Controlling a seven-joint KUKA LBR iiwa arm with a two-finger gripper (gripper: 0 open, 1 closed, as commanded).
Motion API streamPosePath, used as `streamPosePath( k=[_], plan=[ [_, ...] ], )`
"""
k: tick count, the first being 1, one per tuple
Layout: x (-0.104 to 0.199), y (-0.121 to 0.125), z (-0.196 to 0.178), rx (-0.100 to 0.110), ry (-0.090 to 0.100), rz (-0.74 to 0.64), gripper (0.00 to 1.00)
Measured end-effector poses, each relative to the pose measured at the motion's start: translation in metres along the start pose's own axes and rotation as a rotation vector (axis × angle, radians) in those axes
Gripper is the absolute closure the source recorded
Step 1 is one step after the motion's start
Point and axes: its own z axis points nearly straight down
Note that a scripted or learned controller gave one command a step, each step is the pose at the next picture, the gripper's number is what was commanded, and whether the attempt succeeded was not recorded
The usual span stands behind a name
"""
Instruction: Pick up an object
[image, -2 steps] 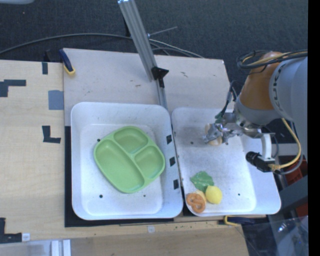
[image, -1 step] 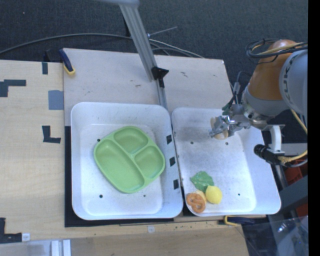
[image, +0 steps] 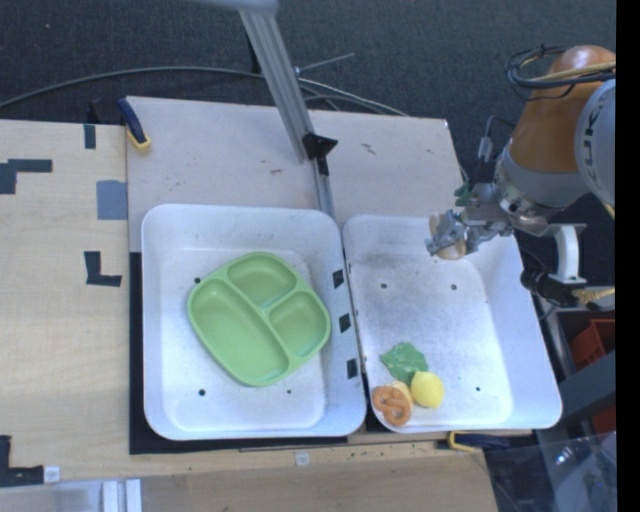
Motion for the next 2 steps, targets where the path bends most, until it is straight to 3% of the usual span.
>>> streamPosePath(
  k=[2],
  plan=[
    [0.115, 0.013, 0.007, 0.005, 0.003, -0.006, 1.00]
  ],
)
